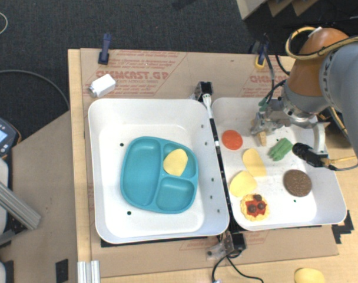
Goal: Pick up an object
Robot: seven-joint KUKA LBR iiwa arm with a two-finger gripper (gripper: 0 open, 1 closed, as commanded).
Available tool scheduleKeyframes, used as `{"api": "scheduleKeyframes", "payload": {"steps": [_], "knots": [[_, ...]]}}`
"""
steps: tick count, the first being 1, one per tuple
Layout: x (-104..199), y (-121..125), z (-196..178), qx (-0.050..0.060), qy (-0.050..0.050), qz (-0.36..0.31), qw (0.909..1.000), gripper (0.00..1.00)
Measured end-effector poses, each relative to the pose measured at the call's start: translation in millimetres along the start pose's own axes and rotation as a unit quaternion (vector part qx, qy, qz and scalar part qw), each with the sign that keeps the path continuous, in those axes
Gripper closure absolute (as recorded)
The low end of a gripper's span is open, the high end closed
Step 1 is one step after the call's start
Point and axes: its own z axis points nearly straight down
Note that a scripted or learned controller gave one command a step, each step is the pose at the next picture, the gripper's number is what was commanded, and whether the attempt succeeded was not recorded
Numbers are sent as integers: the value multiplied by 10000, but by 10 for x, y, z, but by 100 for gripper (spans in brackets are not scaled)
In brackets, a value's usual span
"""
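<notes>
Two white bins sit on a counter (167,69) whose cardboard bears red print, partly legible as "MCAST.G". The end effector (262,131) hangs over the right bin (326,208), just beside an orange disc (232,139); its grip cannot be told.

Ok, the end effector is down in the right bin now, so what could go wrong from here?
1. The end effector sits between the round red-orange piece and the green ridged piece; it could close on nothing or nudge either aside.
2. The pale yellow pieces lie close together, so a grab there might drag two.
3. The black cable hangs over the bin's right side and could brush the round brown cookie.
</notes>
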Motion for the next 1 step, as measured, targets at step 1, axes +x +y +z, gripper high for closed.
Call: {"api": "scheduleKeyframes", "payload": {"steps": [1], "knots": [[1241,177,-961,-47,37,-64,10000,100]]}}
